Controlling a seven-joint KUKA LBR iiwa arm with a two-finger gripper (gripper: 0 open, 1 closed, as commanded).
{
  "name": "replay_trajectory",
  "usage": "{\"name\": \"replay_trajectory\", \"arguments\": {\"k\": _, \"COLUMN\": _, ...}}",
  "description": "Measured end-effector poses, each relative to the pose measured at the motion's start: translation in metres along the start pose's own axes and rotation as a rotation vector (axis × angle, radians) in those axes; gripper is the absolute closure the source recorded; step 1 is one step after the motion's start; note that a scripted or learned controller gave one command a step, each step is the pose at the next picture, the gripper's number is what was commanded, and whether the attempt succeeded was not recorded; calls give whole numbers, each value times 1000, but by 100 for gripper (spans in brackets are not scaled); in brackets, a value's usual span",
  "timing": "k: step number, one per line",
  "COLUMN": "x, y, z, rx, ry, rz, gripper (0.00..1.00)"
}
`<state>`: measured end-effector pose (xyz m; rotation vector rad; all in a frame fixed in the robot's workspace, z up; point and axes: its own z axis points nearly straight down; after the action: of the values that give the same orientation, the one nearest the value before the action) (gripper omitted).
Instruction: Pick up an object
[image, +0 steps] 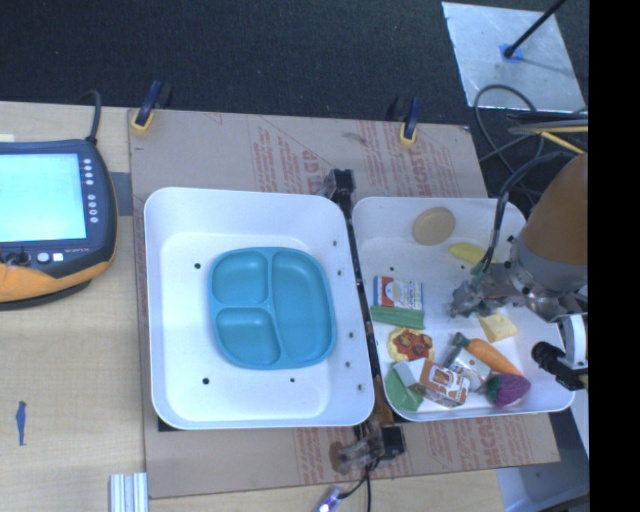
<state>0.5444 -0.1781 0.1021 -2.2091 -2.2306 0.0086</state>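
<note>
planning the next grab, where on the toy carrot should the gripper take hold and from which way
Probably the orange body of the carrot, across its narrow width and straight down from above. It lies flat on the floor of the right bin, running diagonally, with a purple toy close to its lower end, so grip nearer the upper left part.

One fixed camera looks down on the bench (70, 380) from above at a slight slant, far enough back to take in both white bins; the left bin (170, 300) fills the middle of the frame; the right bin (380, 225) sits toward the right; the arm (555, 235) enters at the right edge; dark floor (250, 45) spans the top.
</note>
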Motion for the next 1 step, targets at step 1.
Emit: {"name": "replay_trajectory", "arguments": {"k": 1, "x": 30, "y": -16, "z": -78, "rx": -3, "ry": 3, "rz": 5, "gripper": 100}}
